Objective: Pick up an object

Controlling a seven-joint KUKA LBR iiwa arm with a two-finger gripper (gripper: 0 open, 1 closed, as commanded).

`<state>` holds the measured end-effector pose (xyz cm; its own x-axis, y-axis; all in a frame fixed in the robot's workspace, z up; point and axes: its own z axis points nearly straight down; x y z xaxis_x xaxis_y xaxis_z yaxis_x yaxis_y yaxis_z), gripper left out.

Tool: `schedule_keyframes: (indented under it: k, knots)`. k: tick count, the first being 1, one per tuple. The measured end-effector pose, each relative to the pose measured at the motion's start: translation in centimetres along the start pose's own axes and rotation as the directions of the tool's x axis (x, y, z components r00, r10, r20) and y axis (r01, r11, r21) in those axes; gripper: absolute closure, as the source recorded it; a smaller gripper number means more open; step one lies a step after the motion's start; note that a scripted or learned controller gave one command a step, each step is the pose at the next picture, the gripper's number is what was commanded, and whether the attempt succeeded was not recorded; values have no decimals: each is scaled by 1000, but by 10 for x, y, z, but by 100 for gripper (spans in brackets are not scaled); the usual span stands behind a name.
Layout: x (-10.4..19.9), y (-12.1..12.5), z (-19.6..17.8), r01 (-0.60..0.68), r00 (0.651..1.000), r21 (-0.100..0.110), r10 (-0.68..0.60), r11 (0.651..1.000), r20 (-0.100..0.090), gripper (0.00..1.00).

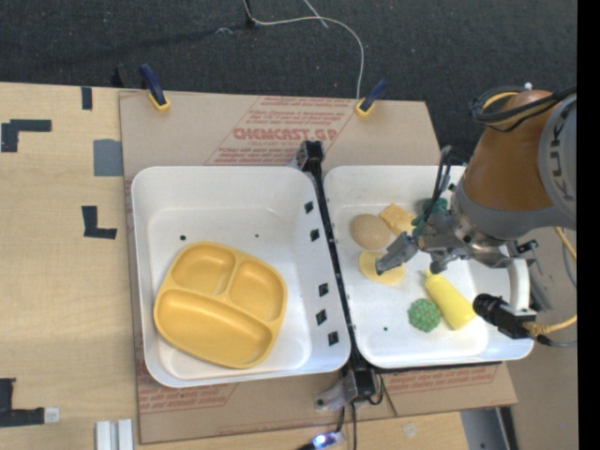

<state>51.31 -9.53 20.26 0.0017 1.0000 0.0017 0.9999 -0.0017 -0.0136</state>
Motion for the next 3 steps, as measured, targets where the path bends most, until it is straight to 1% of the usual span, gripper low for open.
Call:
schedule_keyframes:
  k: [1, 2, 3]
  knots:
    - [0, 3, -5, 3, 1000, -12, -3, 1000, 1, 0]
    - [-2, 1, 39, 2, 1000, -6, -2, 1000, 1, 0]
    - [1, -2, 83, 2, 1000, -6, -2, 1000, 1, 0]
